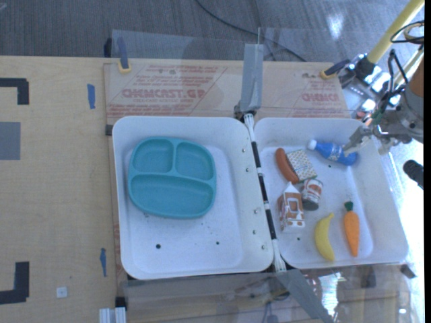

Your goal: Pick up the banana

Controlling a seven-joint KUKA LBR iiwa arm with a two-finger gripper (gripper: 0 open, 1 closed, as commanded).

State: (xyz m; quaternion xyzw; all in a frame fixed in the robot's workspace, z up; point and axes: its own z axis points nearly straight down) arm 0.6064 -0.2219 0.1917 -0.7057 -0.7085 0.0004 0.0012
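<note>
Left bin (pixel 135 247) holds a teal divided plate (pixel 172 177), lying flat toward its upper left. Nothing there concerns me.

Crossing the divider into the right bin (pixel 384 180), I log the clutter in order: a small milk carton (pixel 291 208) near the inner wall, a hot dog (pixel 286 165) above it touching a patterned packet (pixel 302 164), a small can (pixel 311 194) on its side just right of the carton.

Then the banana (pixel 324 236), yellow, low in the right bin near the front wall. Its long axis runs roughly up-down in the camera view with a slight bow. A carrot (pixel 351 228) lies just beside it on the right, nearly parallel, with a narrow gap between them.

A blue bottle (pixel 333 151) lies tipped near the back of the bin.

Far right: the gripper (pixel 367 134) hangs over the back right corner, close by the bottle. I cannot tell whether it is apart or together; nothing visibly held.

My read: the banana lies well apart from the gripper, toward the front of the bin and somewhat left. The carrot is the neighbour most likely to crowd a grasp; closing across the banana's short axis looks best.
</note>
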